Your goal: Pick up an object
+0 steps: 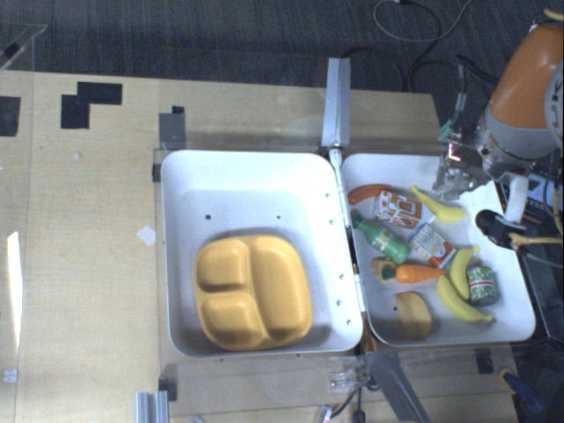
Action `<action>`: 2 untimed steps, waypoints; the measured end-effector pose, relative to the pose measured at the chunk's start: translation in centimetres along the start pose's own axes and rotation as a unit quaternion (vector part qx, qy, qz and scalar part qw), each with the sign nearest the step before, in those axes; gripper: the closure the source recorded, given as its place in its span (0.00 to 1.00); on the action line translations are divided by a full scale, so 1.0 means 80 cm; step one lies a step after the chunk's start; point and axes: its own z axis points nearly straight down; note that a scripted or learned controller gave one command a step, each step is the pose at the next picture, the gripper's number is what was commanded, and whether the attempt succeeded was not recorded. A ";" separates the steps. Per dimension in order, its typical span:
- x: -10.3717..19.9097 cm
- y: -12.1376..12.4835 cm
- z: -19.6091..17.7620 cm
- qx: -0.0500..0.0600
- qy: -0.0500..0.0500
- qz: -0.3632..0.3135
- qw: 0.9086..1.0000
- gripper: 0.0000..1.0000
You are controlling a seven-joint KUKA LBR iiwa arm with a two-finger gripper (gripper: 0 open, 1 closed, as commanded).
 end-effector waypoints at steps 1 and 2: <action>0.002 0.002 -0.014 -0.002 0.000 -0.004 1.000 1.00; 0.004 0.003 -0.028 -0.004 0.000 -0.009 1.000 1.00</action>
